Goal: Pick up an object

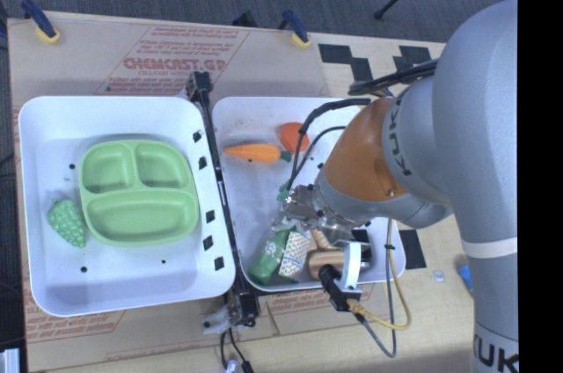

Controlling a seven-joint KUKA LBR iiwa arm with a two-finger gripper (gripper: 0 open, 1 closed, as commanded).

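The pincer (303, 226) sits low at the right bin's (255, 112) near edge, over a green bottle (269, 257) and a packet (295, 253); its opening cannot be told; nothing is visibly lifted. A carrot (253, 153) lies near the far edge; the pick remains to be done.

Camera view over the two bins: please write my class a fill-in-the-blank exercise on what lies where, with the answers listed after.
1. The green divided tray lies in the ____ bin as the camera sees it.
2. The carrot lies in the right bin, and its body is coloured ____.
3. The band above the arm's wrist is coloured ____.
4. The tool hangs over the near end of the ____ bin.

Answers: left; orange; orange; right
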